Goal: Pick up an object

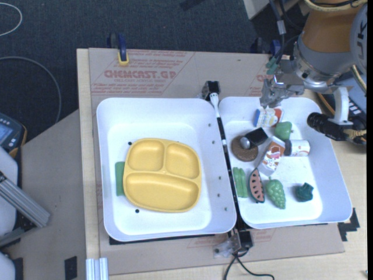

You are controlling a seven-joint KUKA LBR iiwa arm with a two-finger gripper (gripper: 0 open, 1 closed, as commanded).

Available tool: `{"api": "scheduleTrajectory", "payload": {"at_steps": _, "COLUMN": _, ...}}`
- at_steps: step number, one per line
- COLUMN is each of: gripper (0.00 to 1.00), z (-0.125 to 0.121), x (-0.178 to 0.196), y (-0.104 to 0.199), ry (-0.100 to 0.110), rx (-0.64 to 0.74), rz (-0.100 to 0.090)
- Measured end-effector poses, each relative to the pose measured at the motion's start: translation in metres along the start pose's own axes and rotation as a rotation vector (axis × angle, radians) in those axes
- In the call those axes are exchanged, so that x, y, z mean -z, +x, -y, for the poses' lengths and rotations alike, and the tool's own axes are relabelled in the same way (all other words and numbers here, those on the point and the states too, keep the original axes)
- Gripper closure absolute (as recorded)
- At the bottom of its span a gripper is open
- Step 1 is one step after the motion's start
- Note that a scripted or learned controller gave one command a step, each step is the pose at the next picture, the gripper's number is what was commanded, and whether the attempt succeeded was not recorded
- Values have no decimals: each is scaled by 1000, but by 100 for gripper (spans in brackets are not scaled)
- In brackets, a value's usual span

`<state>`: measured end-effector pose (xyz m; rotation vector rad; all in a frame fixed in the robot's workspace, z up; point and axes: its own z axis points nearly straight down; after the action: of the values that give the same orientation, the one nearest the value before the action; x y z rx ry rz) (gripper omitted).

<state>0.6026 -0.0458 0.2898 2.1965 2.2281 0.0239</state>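
The gripper [270, 102] hangs just above the small carton [267, 119]; whether it holds anything, I cannot tell; crowded neighbours beside the carton could spoil a grasp.

Red print on the brown board [145, 69] under the bins reads "CHEMCAST GP"; the smaller line below is illegible.

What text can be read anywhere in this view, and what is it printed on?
"CHEMCAST GP", in red on the brown board under the bins; the smaller red lines around it are too blurred to read.
Print on the small packages in the right bin: too small to read.
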Motion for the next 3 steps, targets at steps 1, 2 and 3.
{"api": "scheduleTrajectory", "payload": {"at_steps": 1, "gripper": 100, "z": 55, "x": -7, "y": 37, "ry": 25, "rx": -10, "rz": -1}}
{"api": "scheduleTrajectory", "payload": {"at_steps": 2, "gripper": 100, "z": 81, "x": 84, "y": 70, "ry": 8, "rx": -9, "rz": -1}}
{"api": "scheduleTrajectory", "payload": {"at_steps": 3, "gripper": 100, "z": 125, "x": -2, "y": 82, "ry": 31, "rx": -15, "rz": 2}}
